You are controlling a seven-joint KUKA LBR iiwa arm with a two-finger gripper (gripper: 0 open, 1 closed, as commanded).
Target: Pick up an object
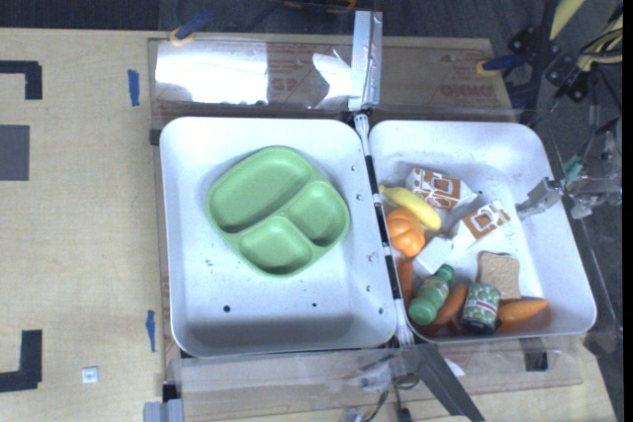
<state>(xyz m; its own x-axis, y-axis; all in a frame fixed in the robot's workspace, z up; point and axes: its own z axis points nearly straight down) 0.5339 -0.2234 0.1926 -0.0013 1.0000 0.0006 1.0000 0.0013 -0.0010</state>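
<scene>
Heaped in the right bin [514, 138], toward its left and near sides: a banana [412, 207] lying slantwise, long axis running far-left to near-right, touching an orange [404, 231] just nearer; two brown-and-white cartons, one [435, 186] far of the banana, the other [487, 220] to its right; a green bottle [429, 296] beside a carrot [451, 303]; a small green can [481, 305]; a slice of bread [500, 274]; a second carrot [522, 311] along the near wall. No single target marked out by the task; any of these presumably fair game.

At the bin's right rim, the claw [542, 198], reaching in from the right, a pale finger slanting down toward the cartons. Nothing visible between its fingers; width of opening impossible to judge from here. Nearest item likely the right-hand carton, just left of the tip; bread a little nearer and left. Banana farther left, broadside to an approach from the right.

Left bin [188, 212] holding a green divided plate [279, 210]. Pale wooden worktop [79, 212] beyond.
</scene>
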